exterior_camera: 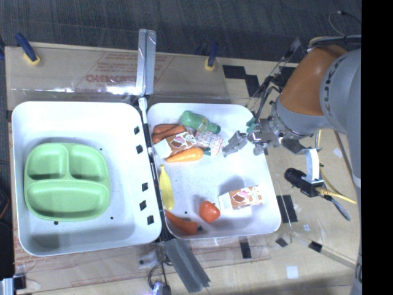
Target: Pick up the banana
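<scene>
While the banana [166, 188] lies lengthwise against the right bin's [265, 165] left wall, the claw [236, 144] hovers near the bin's upper right, fingers apparently parted, grasping nothing; soft, curved, smooth-skinned fruit, best pinched gently across its middle

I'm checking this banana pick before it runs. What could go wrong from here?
1. The banana lies along the right bin's left wall, so one side may be hard to get a finger behind.
2. A red-orange item lies at the banana's near end and a red tomato-like piece sits close by, so either could be nudged or grabbed instead.
3. The end effector sits across the bin, beyond the carrot.
</scene>
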Robot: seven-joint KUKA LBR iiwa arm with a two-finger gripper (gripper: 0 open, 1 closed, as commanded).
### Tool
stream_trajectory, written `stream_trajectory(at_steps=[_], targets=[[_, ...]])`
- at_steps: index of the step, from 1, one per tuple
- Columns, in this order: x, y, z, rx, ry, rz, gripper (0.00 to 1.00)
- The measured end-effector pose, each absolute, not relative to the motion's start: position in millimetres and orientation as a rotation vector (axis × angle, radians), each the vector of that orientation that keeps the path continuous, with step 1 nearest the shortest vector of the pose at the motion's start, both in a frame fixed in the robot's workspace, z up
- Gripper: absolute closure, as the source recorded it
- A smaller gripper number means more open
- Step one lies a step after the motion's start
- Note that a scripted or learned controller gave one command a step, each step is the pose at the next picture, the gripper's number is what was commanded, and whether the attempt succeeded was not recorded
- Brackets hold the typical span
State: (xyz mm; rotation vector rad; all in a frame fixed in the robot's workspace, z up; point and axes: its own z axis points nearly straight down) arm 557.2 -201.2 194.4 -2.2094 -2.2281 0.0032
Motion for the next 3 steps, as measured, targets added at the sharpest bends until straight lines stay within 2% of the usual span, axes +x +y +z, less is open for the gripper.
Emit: stream_trajectory(at_steps=[1, 2, 3], targets=[[553.3, -148, 301, -2.272, -2.168, 0.001, 0.00], [488.4, -117, 167, -2.125, -2.307, 0.005, 0.00], [527.6, -96, 99, -1.919, -2.490, 0.004, 0.00]])
